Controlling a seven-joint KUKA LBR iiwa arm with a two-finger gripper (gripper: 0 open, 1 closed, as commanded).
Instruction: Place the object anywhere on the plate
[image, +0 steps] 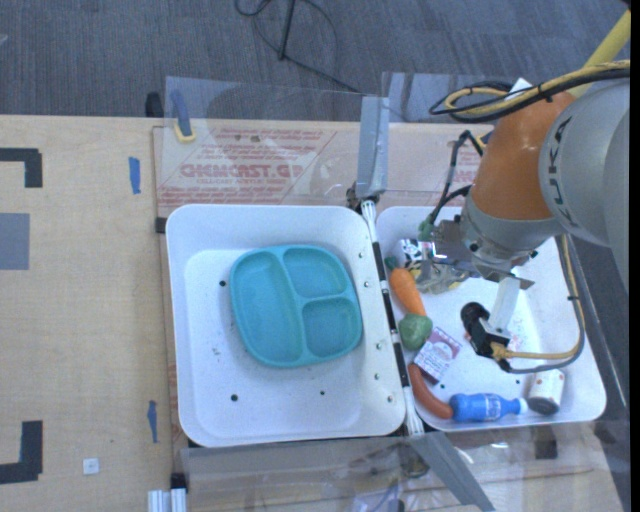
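Pick-up step, by my reading: the claw (432, 255) hangs low in the right bin (560, 395), and whether it grips anything I cannot tell. Carrot (405, 290) lies just below it; plate (296, 304) sits well left. Next: grasp securely, lift, cross over.

1. The arm (590, 150) is thick and rounded, its casing a smooth pale grey; it looks heavy from where I stand.
2. A broad orange band (515, 165) wraps it above the wrist; the colour is glossy and catches the light.
3. Below the band sits a grey wrist collar (500, 245); dark fittings cluster at its left side.
4. Yellow cables (600, 60) and thin black ones run along the top; another yellow cable (550, 353) loops below.
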